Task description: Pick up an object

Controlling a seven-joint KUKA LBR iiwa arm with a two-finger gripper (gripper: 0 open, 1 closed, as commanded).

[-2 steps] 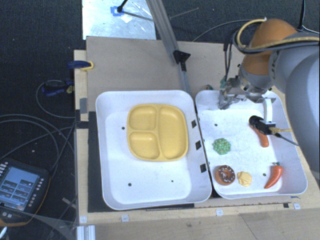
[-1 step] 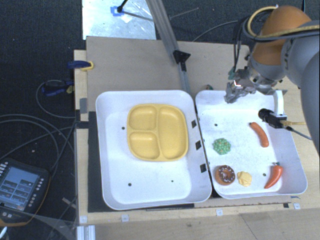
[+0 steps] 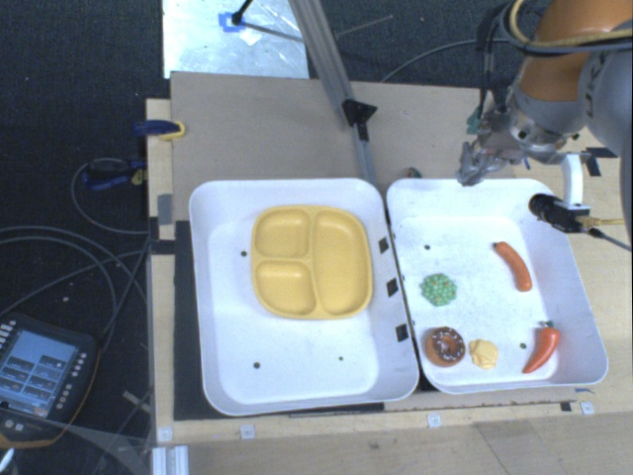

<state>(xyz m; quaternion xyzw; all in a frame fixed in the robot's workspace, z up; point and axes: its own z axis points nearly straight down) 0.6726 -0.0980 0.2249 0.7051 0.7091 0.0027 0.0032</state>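
While the gripper (image 3: 478,166) hovers at the right white plastic bin's (image 3: 465,206) twelve-o'clock rim (finger state: cannot tell), it should descend squarely over the long orange-red toy sausage (image 3: 513,265) at four o'clock.

Yellow sectioned plate (image 3: 313,262) in the left bin (image 3: 223,364); handheld screen pendant (image 3: 40,372) on the floor, lower left.

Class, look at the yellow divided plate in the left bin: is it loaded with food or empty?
Empty. The yellow plate shows three bare compartments; the toy foods all lie in the right bin.
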